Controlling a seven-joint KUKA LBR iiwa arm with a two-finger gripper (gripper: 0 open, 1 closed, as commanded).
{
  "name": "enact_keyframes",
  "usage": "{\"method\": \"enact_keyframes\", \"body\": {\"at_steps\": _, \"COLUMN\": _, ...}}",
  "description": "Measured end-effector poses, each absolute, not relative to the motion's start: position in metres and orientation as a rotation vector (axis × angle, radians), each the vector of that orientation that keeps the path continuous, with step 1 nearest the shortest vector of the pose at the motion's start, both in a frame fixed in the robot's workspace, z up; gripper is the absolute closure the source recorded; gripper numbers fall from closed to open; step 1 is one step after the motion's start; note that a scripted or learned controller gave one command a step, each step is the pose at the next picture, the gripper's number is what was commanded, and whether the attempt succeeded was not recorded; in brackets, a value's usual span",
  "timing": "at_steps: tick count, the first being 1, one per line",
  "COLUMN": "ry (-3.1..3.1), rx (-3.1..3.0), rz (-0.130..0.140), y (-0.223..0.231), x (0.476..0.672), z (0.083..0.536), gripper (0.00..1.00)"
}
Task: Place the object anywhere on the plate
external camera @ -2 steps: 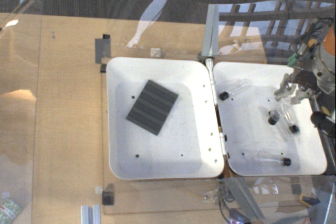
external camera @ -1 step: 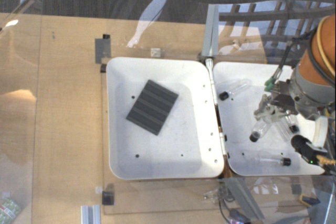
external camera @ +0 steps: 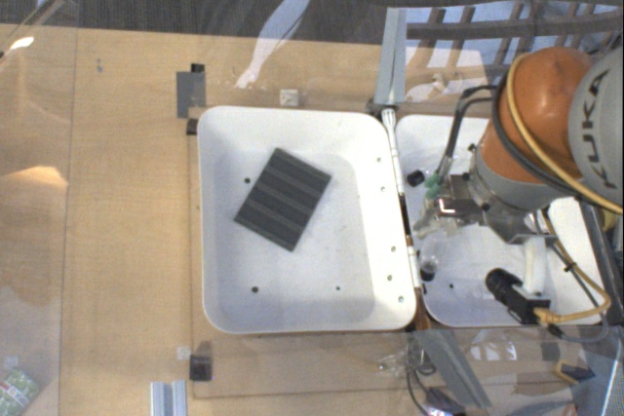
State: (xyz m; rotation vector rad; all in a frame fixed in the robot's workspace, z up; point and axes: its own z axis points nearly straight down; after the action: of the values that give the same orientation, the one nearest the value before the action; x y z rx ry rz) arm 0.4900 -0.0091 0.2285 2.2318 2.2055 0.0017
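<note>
Early step: arm (external camera: pixel 546 127) over right bin (external camera: pixel 468 297), tool (external camera: pixel 441 209) state impossible to tell. Next: carrying object to dark ridged plate (external camera: pixel 283 199) in left bin (external camera: pixel 292 302).

One fixed camera looks down at a slant on the bench (external camera: pixel 117 209) and both bins, the left bin (external camera: pixel 219 297) centred.

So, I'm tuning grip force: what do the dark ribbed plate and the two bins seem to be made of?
The plate looks like dark grey matte plastic or rubber: parallel ribs, no glare. The left bin and right bin look like smooth white moulded plastic, with rounded corners and soft sheen; painted metal can't be ruled out.
</note>
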Motion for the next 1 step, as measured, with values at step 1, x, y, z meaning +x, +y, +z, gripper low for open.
{"method": "enact_keyframes", "body": {"at_steps": 1, "ry": 2.162, "rx": 2.280, "rz": -0.002, "y": 0.0556, "x": 0.5141, "z": 0.1815, "gripper": 1.00}}
